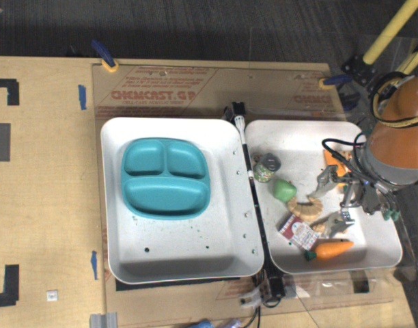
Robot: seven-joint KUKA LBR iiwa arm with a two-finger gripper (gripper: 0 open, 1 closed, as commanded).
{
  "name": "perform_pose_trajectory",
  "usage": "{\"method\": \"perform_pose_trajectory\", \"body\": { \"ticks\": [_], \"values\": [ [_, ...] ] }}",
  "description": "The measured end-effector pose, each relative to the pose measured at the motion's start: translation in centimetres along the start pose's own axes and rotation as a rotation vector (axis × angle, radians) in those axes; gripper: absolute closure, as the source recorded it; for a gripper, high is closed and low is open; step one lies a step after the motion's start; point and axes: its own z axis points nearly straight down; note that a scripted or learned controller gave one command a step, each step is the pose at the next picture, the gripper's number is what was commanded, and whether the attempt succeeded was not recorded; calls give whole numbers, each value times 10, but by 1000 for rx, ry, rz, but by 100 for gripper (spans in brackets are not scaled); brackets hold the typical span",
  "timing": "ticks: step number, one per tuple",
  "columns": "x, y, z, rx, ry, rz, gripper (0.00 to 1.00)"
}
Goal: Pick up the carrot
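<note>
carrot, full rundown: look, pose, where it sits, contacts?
The carrot is small and orange, smooth like a plastic toy, with a green tip at its left end. It lies flat, roughly left to right, near the front edge of the right bin. Its green end sits beside or against a red-and-white packet; contact is unclear. The hand is above it in the picture, not on it.

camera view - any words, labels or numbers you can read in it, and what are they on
"CHEMCAST GP": red print on the brown sheet behind the left bin; the smaller line above it is too blurred to read.
Red print on the brown sheet behind the right bin: too faint to read.
Small red and white packet in the right bin: print too small to read.
</note>
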Motion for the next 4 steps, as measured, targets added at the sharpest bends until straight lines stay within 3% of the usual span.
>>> {"method": "perform_pose_trajectory", "body": {
  "ticks": [1,2,3,4],
  "values": [
    [-48,-65,72,4,-9,-44,0],
    [-68,-107,102,1,-6,290,0],
    [-73,-106,87,4,-21,287,100],
    [-73,-106,88,4,-20,287,0]
  ]
}}
